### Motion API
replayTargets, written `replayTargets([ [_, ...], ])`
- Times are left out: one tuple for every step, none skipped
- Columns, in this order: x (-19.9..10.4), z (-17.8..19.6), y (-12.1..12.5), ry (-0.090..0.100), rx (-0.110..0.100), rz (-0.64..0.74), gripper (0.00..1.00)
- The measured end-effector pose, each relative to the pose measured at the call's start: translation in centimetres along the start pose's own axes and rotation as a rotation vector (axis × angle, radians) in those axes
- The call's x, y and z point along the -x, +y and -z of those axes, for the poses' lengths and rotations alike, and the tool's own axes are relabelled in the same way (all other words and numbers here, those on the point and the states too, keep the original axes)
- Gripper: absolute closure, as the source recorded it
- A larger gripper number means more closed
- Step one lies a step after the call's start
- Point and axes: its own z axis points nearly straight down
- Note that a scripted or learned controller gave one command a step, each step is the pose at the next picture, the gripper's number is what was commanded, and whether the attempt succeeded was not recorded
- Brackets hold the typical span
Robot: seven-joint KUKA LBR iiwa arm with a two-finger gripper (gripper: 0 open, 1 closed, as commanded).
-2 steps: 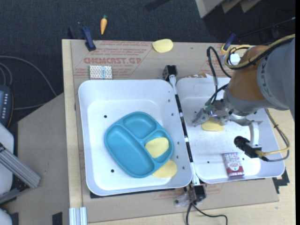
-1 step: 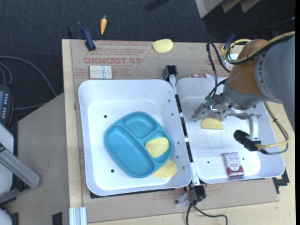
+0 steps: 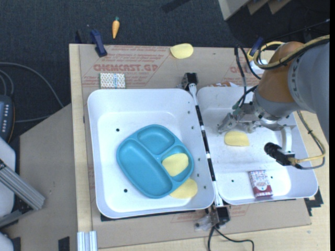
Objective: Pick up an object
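Note:
A yellow, lemon-shaped piece [image 3: 236, 138] lies on the floor of the right bin [image 3: 293, 190]. My gripper [image 3: 238, 123] hangs just above its far edge with the fingers spread apart and nothing between them. A red-and-white packet [image 3: 260, 184] lies near the right bin's front edge. In the left bin [image 3: 104, 114] sits a blue divided plate [image 3: 144, 163] with a yellow piece [image 3: 176, 163] in its small compartment. Another yellow piece [image 3: 185, 189] rests against the plate's front rim.
The grey arm [image 3: 298, 82] covers the right bin's far right part, and a black cable plug [image 3: 277, 154] hangs over the bin. On the bench behind the bins lie a yellow piece [image 3: 181, 50], a patterned packet [image 3: 112, 80] and a blue clip [image 3: 97, 43].

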Motion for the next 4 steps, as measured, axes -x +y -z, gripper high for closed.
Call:
replayTargets([
  [-1.4, 0.0, -2.5, 0.002, -0.004, 0.0, 0.0],
  [-1.4, 1.1, -2.4, 0.002, 0.0, -0.001, 1.0],
  [-1.4, 1.1, -2.4, 0.002, 0.0, -0.001, 0.0],
  [-1.4, 0.0, -6.1, 0.002, -0.004, 0.0, 0.0],
])
